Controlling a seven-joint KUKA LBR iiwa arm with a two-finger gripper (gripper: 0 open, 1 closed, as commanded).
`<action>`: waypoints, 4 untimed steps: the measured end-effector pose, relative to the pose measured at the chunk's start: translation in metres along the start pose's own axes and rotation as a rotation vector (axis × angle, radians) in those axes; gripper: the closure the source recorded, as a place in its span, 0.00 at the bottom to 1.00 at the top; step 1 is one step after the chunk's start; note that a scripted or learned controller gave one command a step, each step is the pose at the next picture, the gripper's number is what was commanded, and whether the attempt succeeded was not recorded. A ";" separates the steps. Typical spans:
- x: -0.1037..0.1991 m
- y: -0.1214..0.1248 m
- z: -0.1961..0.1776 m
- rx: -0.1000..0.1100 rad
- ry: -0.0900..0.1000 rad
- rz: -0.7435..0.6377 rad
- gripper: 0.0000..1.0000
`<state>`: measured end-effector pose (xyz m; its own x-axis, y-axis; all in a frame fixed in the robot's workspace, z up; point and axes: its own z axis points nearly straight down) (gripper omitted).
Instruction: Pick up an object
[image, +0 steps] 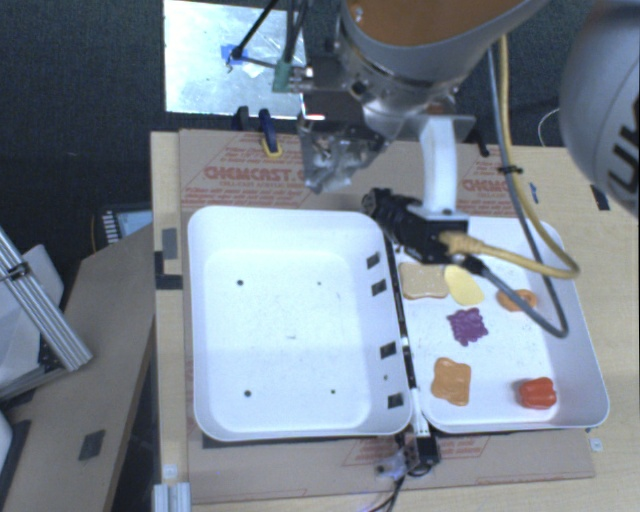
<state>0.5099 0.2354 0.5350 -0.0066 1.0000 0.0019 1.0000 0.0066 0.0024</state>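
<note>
Near the far rim of the left bin (200, 300) hangs the gripper (335, 165); parted or closed, I cannot tell. Toy food (467, 325), perhaps, lies in the right bin (592, 398).

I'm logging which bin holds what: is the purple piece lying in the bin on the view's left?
No, the purple piece lies in the bin on the view's right, near its middle.

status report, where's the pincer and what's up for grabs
Pincer by left bin's far rim. Pickable pieces in right bin: purple piece, red piece, more. Nothing covers those two.
</note>
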 end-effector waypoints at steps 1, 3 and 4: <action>-0.002 0.074 0.001 -0.001 -0.002 0.007 1.00; -0.076 -0.012 -0.012 -0.002 0.000 0.002 1.00; -0.057 -0.021 0.188 0.015 -0.006 0.005 1.00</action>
<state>0.4900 0.1783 0.3466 -0.0021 1.0000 -0.0042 0.9999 0.0020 -0.0123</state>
